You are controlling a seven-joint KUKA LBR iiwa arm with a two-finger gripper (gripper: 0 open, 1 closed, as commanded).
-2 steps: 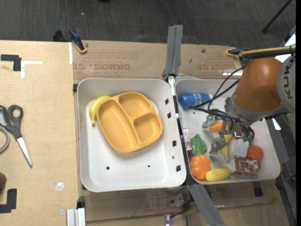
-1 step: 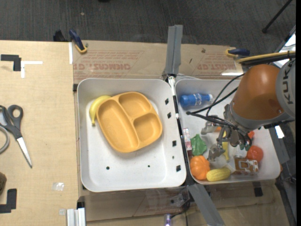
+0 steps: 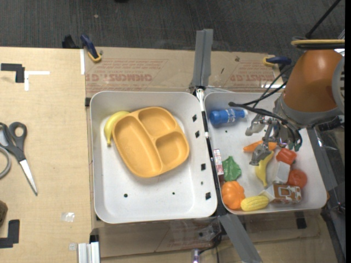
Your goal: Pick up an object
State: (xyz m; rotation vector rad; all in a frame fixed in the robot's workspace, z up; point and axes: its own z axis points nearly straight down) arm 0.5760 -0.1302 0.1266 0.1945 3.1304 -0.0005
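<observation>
- Smooth, slightly glossy white plastic for both bins (image 3: pixel 148 207).
- Matt orange plastic in the divided plate (image 3: pixel 151 141).
- Glossy toy-food plastic: yellow banana (image 3: pixel 262 169), green leaf (image 3: pixel 231 169), corn (image 3: pixel 254 203).
- Shiny blue plastic bottle (image 3: pixel 226 115).
- Bare metal on the gripper (image 3: pixel 263 141).
- Pale, matt wood bench top (image 3: pixel 44 147).
- Steel-bladed scissors (image 3: pixel 22 158).

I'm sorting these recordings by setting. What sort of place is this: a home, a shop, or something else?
Most likely a robotics lab or test bench, not a home. Two white bins sit on cardboard clamped to a workbench, the right one filled with toy food such as a plastic banana, and the arm's gripper hangs over it.
</observation>
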